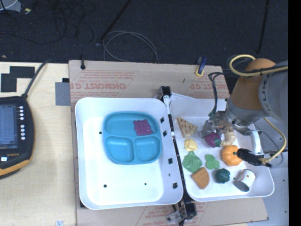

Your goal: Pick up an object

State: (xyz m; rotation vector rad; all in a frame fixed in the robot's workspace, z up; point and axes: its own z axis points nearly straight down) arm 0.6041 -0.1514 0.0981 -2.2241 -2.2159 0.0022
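One gripper [212, 128] hangs low in the right bin [268, 185], near its far edge, touching a purple toy vegetable [214, 139] just beneath it; whether it grasps that piece cannot be told. An orange toy pumpkin [230, 155] lies just beside. The cardboard [117, 81] beyond the bins bears reversed red lettering, not legible.

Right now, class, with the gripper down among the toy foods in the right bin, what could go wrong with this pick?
1. The gripper sits at the purple toy, which is crowded by the orange pumpkin and a pale piece; closing might catch or shove a neighbour.
2. The purple toy looks rounded, so it may slip out when lifted.
3. The arm's cables hang over the bin's right side and could snag.
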